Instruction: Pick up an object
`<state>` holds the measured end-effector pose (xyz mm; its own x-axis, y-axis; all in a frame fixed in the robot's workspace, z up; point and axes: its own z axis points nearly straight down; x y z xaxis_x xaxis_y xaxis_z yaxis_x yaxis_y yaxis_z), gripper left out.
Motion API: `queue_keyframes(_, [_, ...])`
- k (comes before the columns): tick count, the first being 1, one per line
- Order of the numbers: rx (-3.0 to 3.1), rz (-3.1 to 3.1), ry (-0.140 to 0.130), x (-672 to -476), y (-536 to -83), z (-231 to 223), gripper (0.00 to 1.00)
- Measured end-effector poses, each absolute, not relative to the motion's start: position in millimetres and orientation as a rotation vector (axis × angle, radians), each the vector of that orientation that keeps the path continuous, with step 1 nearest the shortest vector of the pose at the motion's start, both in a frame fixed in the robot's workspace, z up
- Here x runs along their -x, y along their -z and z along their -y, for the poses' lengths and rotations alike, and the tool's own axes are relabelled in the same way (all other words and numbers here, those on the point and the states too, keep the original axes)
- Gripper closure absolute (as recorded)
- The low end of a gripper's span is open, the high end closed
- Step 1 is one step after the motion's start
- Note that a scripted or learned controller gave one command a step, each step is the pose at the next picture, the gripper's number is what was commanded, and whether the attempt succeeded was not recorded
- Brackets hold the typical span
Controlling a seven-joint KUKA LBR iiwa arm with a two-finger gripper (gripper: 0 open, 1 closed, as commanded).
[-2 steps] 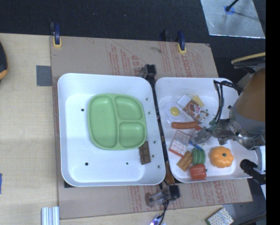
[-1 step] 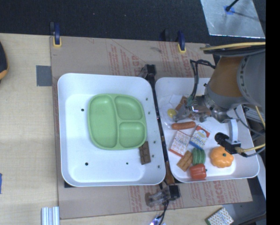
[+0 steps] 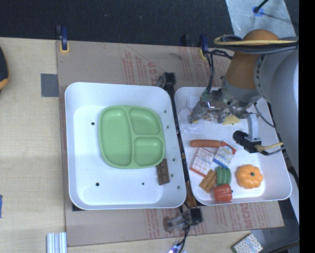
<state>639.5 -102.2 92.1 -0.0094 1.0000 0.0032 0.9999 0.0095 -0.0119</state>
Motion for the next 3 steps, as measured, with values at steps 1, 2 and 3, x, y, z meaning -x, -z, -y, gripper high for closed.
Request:
queue_keyframes(1, [2.197, 2.210, -0.021, -651.0, -90.6, 161.5, 0.00])
queue_keyframes(2, [2.201, 2.213, -0.034, -650.6, -89.2, 139.2, 0.00])
queue_keyframes(3, [2.197, 2.212, -0.039, -649.5, -98.9, 140.8, 1.00])
